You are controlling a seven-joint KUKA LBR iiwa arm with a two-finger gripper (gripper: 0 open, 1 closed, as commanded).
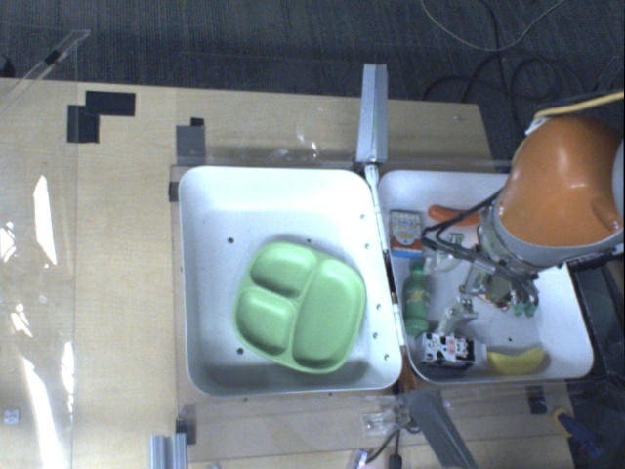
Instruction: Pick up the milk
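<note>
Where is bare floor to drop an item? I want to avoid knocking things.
Left bin: bare strips left of and behind the green tray. Right bin is crowded: bottle, banana, cartons and the arm.

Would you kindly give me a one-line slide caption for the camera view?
KUKA arm lowers its gripper into the right bin above a milk carton; green tray in the left bin.

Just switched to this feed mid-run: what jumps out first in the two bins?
The big green divided tray dominates the left bin, lying a bit askew toward its near right corner. In the right bin the arm's orange band looms over a cluster of small items: a green bottle along the left wall, a black-and-white carton at the near edge, and a yellow banana beside it. The gripper hangs just above the carton.
</note>
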